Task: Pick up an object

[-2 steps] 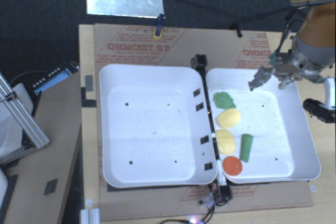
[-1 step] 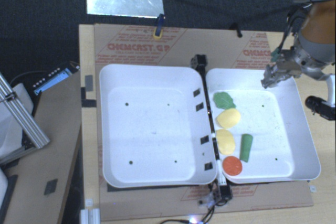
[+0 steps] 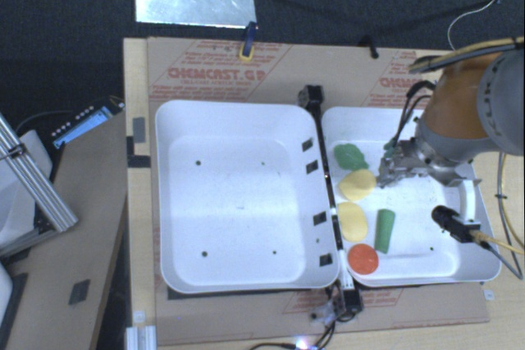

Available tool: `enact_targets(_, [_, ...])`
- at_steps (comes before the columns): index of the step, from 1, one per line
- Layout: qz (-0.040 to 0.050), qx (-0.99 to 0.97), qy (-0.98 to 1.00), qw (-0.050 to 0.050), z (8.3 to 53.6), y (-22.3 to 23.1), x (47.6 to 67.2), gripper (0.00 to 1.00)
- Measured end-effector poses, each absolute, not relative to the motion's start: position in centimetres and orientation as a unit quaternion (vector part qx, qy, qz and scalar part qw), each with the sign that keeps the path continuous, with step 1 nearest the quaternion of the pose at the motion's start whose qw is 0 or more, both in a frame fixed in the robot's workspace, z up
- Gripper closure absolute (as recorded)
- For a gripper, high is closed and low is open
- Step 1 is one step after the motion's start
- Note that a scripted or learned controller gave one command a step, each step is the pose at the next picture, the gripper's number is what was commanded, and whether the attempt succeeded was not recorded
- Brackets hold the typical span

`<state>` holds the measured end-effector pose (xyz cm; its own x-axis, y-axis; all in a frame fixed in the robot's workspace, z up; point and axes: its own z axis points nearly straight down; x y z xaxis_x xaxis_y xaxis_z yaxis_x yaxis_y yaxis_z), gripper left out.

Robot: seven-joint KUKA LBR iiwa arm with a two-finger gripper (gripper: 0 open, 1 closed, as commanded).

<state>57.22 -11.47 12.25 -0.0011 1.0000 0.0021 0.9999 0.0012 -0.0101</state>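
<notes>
A single fixed camera is mounted above the bench and is directed downward at a slant. Both white bins are taken in whole: the left bin (image 3: 238, 197) is placed at frame centre, the right bin (image 3: 414, 262) toward 3 o'clock. The arm (image 3: 472, 106) is seen entering from 3 o'clock. The view is set at moderate height, so that the cardboard sheet (image 3: 221, 70) under the bins, dark floor toward 12 o'clock and a side table (image 3: 66, 258) toward 8 o'clock are also included. No second view is provided, so no overlap is recorded.
</notes>
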Motion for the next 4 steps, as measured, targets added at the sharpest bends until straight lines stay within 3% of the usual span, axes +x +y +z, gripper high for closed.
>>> enact_targets(1, [-0.0013,-0.705,-0.709,-0.002,8.4,-9.3,60.1,1.00])
enact_targets(2, [-0.0015,-0.706,-0.709,-0.002,8.9,-11.0,62.6,1.00])
enact_targets(3, [-0.0068,-0.703,-0.711,-0.007,26.1,-5.9,66.1,1.00])
enact_targets(4, [-0.0052,-0.703,-0.711,-0.004,35.4,0.3,67.0,1.00])
